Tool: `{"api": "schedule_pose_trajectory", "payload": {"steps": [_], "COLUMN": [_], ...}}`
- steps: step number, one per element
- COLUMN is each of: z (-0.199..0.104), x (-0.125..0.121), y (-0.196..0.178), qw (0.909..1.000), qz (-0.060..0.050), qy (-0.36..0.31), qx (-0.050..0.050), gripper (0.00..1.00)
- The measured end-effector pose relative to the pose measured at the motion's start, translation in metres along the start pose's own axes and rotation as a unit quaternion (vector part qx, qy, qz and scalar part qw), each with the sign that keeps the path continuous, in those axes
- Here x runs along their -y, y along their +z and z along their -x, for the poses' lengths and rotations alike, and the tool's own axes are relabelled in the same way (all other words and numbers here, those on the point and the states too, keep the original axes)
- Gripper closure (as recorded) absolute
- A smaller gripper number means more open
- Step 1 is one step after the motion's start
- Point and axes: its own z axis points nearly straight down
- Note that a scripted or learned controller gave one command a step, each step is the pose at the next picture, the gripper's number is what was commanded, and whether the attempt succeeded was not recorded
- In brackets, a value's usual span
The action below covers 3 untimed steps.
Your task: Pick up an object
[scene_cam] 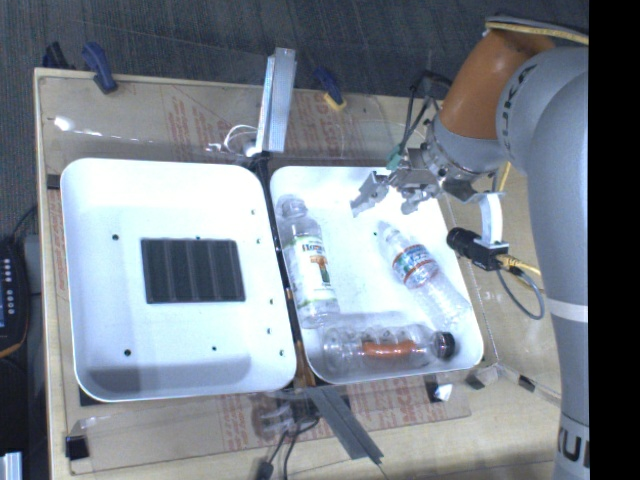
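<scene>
The two-finger metal gripper point(388, 196) hangs open and holds nothing, over the upper part of the right shallow white bin point(462, 368); below it lie three clear plastic bottles: one upright-labelled point(305, 258), one blue-labelled point(420, 270), one orange-labelled point(385, 346).

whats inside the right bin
The right bin holds three clear plastic bottles: one upright along its left wall, one angled near the middle, one lying along the front wall. The end effector hovers over the back, hiding some floor.
</scene>
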Motion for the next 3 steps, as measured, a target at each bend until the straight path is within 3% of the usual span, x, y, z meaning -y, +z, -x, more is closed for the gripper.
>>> {"api": "schedule_pose_trajectory", "payload": {"steps": [1, 2, 3], "z": [-0.001, -0.016, -0.016], "x": [-0.001, -0.038, -0.038], "y": [-0.01, -0.099, -0.099], "qw": [1.0, 1.0, 1.0], "qz": [-0.001, 0.002, 0.002], "qy": [-0.003, 0.008, 0.008], "qx": [0.0, 0.001, 0.001], "gripper": [1.0, 1.0, 0.0]}}
